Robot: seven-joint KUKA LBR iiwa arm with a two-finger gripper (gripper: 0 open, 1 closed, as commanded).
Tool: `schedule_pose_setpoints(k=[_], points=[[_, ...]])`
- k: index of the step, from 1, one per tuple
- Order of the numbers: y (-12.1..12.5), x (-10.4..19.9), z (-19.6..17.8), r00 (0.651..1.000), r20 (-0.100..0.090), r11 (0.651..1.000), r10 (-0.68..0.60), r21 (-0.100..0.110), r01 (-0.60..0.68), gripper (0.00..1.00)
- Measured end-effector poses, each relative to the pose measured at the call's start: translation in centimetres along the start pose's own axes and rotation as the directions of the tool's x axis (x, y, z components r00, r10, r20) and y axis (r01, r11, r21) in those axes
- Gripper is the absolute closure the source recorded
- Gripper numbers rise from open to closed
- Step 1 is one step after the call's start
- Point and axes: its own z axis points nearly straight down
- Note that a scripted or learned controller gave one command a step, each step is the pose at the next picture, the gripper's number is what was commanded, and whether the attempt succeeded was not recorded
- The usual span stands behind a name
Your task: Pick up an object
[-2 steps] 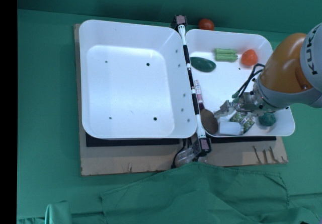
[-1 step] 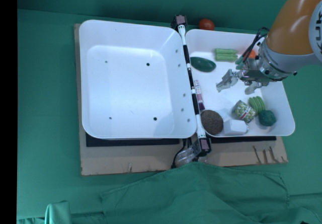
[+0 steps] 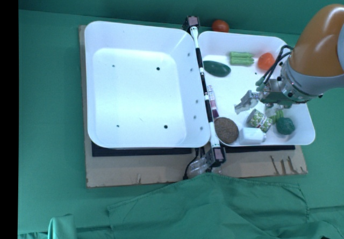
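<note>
The right white bin [image 3: 301,138] holds several items. A dark green oval [image 3: 216,68] lies at its upper left, a bundle of green stalks [image 3: 241,58] and an orange-red ball [image 3: 265,61] along the back. A brown disc [image 3: 226,129], a white block [image 3: 251,135], a green-and-white packet [image 3: 259,120] and a dark green lump [image 3: 285,125] sit near the front. My gripper [image 3: 245,101] hangs over the bin's middle, just left of the packet, open with nothing between its fingers.
The left white bin [image 3: 94,125] stands beside the right one. A thin tube with a red part [image 3: 212,102] lies along the divide. A red ball [image 3: 220,26] rests outside, behind the right bin. Green cloth [image 3: 215,205] bunches at the front.
</note>
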Motion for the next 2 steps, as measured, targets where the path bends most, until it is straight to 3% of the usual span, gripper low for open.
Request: schedule_pose_setpoints(k=[1,2], points=[[0.2,2.0,0.0,1.0,0.0,1.0,-0.004,-0.002,0.004,0.0],[6.4,-6.6,-1.7,1.0,0.007,1.0,0.004,-0.011,-0.004,0.0]])
